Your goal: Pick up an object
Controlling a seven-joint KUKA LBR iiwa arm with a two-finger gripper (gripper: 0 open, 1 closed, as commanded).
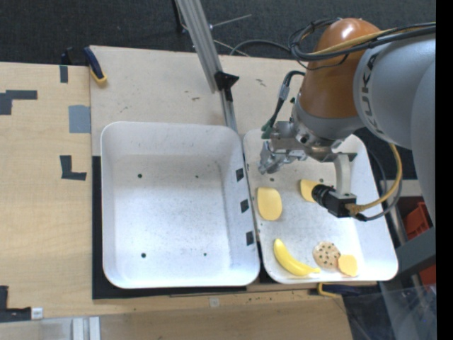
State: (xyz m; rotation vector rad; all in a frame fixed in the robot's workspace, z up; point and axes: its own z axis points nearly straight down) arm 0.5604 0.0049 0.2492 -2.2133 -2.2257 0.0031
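My gripper (270, 163) hangs over the upper left part of the right bin (375, 250), with its tips pointing down at the bin floor. Nothing shows between the fingers. Just below it lies a pale yellow rounded piece (269, 204). A yellow banana (291, 259) rests near the bin's front edge. Next to it are a speckled cookie (326, 255) and a small orange piece (347, 265). Another yellow object (308, 189) sits to the right of the gripper, partly hidden by a black fitting on the arm.
The left bin (170, 204) stands alongside, its raised wall (241, 190) close to the gripper. A metal pole (205, 48) slants in from the top. The grey arm with its orange band (340, 55) covers the right bin's upper right.
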